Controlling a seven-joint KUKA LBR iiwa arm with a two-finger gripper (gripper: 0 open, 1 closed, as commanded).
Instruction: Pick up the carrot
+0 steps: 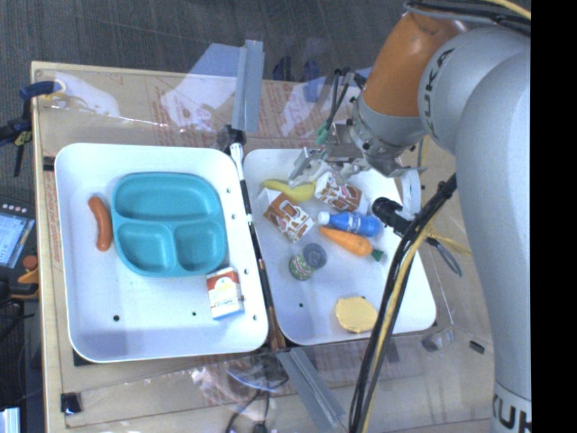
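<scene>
Lying in the right bin (410, 309), one tapered orange carrot (349, 242) touches one blue bottle (352, 223). Gripper (317, 159) hovers above one curved yellow banana (290, 190); state of jaws cannot be determined.

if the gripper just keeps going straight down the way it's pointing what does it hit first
Probably the banana or the small brown carton beside it, not the carrot, which lies nearer the camera. The gripper hangs over the right bin's far end; depth is hard to judge.

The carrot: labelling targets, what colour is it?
Orange, with a small green tip, the carrot shows best in the camera view, in the right bin.
</scene>
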